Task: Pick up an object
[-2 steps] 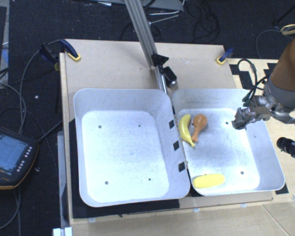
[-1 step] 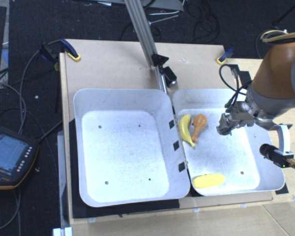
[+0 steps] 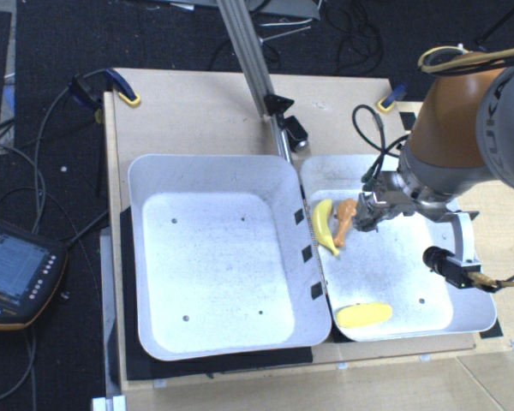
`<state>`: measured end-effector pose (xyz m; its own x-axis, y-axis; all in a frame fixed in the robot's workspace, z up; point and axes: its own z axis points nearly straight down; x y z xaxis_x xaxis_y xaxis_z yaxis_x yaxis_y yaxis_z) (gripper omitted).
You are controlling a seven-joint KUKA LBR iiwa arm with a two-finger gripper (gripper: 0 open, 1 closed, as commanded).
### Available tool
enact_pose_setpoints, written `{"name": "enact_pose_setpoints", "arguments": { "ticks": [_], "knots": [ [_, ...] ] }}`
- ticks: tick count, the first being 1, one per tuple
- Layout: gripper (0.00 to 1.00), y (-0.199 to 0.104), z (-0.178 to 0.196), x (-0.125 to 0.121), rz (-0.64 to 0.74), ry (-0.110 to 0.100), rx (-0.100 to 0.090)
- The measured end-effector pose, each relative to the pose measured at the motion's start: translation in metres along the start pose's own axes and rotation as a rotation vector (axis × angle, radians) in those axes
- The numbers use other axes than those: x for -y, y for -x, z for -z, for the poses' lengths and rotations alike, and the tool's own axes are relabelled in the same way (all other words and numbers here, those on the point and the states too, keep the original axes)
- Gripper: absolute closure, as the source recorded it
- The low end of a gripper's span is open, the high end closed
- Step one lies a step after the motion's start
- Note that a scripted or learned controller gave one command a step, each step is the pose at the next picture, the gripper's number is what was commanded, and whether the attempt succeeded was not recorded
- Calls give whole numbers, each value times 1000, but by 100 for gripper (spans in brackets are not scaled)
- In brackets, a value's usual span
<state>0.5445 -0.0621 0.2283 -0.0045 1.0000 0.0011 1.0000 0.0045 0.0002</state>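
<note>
Orange and tapered like a carrot, the object point(image 3: 344, 221) that is being approached is lying in the right bin point(image 3: 411, 268), close to that bin's left wall and in its far half, with its long axis running roughly from the far edge toward the near edge, tilted slightly leftward at the near end. The gripper point(image 3: 368, 215) is being held just beside it on its right, seemingly touching or nearly so, so the object is lying to the left of the tool; whether the tool is spread wide, narrowed, or closed on anything cannot be told, since the wrist is hiding that part. A yellow banana point(image 3: 324, 226) is lying right against the orange object's left side, between it and the left wall, which is judged to be leaving little room on that flank for a clean closing. A second yellow piece point(image 3: 364, 315) is resting well apart, near the near edge of the same bin. The bin floor is appearing flat, white and speckled, with open space to the right and toward the near edge. The left bin point(image 3: 214, 264) is sitting alongside, its right wall touching the right bin's left wall.
</note>
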Motion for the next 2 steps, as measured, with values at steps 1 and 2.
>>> {"name": "enact_pose_setpoints", "arguments": {
  "ticks": [1,2],
  "knots": [
    [100,-45,8,9,0,0,0],
    [100,-96,13,6,1,0,0]
  ]
}}
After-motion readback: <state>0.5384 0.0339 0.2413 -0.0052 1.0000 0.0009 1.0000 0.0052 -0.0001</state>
